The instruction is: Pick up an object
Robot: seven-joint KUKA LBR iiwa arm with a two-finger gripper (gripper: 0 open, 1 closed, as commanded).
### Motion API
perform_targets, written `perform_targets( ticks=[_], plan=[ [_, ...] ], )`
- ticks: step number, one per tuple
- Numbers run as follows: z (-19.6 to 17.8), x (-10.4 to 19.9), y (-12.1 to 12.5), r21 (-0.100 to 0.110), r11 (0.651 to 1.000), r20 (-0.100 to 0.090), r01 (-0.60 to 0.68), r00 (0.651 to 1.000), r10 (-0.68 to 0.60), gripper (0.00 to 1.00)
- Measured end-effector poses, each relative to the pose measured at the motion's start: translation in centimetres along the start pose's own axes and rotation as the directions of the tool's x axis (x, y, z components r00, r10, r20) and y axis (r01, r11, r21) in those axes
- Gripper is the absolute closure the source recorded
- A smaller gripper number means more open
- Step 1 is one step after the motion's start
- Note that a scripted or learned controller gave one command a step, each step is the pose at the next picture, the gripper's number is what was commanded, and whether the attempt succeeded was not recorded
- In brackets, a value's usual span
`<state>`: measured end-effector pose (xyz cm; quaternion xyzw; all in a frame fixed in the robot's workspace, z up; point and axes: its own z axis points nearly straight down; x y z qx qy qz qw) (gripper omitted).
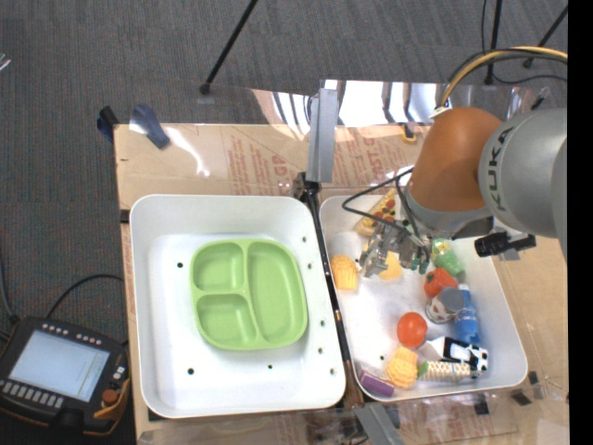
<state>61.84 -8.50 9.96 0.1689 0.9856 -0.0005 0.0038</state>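
A: What occupies the left bin (pixel 148 248)?

B: A green divided plate (pixel 248 293), lying flat near the bin's centre, with three compartments. At about 8 o'clock from that bin, off the desk (pixel 185 160), sits a handheld control pendant (pixel 57 367).

A: And the right bin (pixel 505 318)?

B: A scatter of small toys. A yellow corn piece (pixel 346 272) lies at 9 o'clock, near the bin's left wall. An orange ball (pixel 412 328) sits near the centre; a second yellow corn piece (pixel 402 367) and a purple piece (pixel 375 379) lie at 6 o'clock. A blue bottle (pixel 463 315) lies at 3 o'clock of the ball.

A: Where is the tool (pixel 389 253)?

B: Low in the right bin's upper half, at 12 o'clock from the ball, over a yellow item (pixel 392 268). Whether its fingers are open or closed cannot be told, nor whether anything is gripped.
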Motion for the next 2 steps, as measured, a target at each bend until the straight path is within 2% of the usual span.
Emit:
perform_targets(
  ticks=[1,2],
  plan=[
    [-15.9,-2.8,-1.5,-0.003,0.999,0.009,0.038,0.999,-0.038,1.00],
    [-8.5,5.1,0.7,-0.002,0.987,-0.015,0.159,0.987,-0.159,1.00]
  ],
)
